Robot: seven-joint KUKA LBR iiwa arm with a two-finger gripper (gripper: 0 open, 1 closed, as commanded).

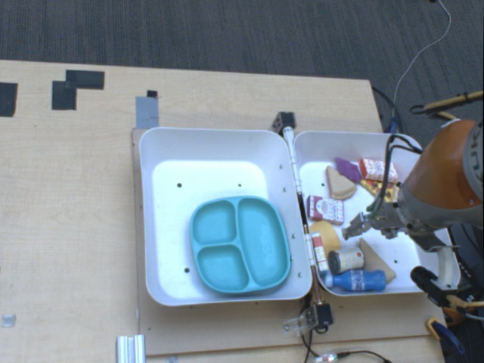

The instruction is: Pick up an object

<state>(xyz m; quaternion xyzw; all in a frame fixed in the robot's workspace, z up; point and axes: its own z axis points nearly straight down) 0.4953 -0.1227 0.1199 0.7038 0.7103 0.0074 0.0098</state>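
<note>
Tool [361, 224] over right bin [318, 146], fingers apart, nothing held, above grey can [349, 259]

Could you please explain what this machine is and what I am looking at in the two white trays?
One camera, fixed above the bench, looks down at a slant. The grey and orange shape at the right is a robot arm; its tool hangs over the right bin, among small groceries: a blue bottle, a small can, a yellow piece, a purple packet. I cannot tell whether it grips anything. The left bin holds a turquoise divided plate.
</note>
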